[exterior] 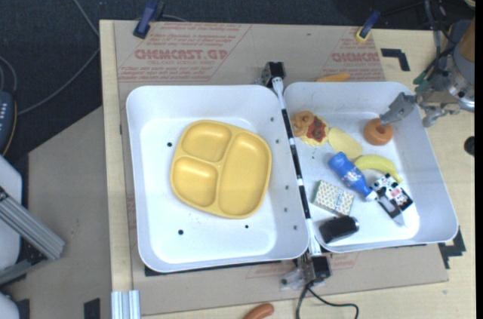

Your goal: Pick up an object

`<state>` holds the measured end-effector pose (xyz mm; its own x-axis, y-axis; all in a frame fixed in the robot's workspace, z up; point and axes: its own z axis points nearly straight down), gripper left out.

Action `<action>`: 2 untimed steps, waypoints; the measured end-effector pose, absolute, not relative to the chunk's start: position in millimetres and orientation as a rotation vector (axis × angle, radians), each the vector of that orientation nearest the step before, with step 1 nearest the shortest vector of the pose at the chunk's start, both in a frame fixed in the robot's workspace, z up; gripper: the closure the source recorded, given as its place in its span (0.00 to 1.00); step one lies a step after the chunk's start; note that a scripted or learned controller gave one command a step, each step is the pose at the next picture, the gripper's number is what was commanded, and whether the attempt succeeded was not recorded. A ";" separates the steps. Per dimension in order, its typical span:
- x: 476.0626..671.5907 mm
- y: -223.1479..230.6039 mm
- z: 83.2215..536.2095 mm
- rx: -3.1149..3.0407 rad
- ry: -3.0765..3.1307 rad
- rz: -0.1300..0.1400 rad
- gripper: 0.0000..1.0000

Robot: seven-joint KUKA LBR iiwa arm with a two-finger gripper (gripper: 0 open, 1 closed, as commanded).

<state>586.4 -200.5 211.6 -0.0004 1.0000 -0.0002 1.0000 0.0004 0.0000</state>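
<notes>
Over the far right corner of the right bin [441, 193], the claw [407, 108] is hanging just beside the orange ring-shaped toy [378, 132], near enough that the ring looks like the likeliest thing for it to pick, though nothing is sitting between its parts. One grey finger is slanting down toward the bin wall; whether the claw is spread or closed I cannot tell, since the wrist is blurring into the frame's edge.

Small things are lying loose in the right bin, probably so the arm is finding many targets close together. A reddish, doughnut-like piece [310, 126] is resting near the divider, with a pale yellow slice [345, 139] beside it. A blue bottle [349, 174] is lying on its side mid-bin, touching or nearly touching a banana [376, 163]. A black-and-white toy [393, 194] is sitting just beyond them, a dotted white block [333, 196] is lying nearer the front, and a black item [337, 228] is resting against the front wall.

A yellow divided plate [220, 168] is taking up the middle of the left bin [151, 114], flat and far from the claw. Both bins are sitting side by side on the table [113, 69], probably giving the arm one bin to take from and one to drop into.
</notes>
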 end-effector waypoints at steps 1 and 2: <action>607.9 -184.9 95.7 2.219 2.219 0.001 0.00; 555.7 -146.0 90.0 2.222 2.222 -0.001 0.00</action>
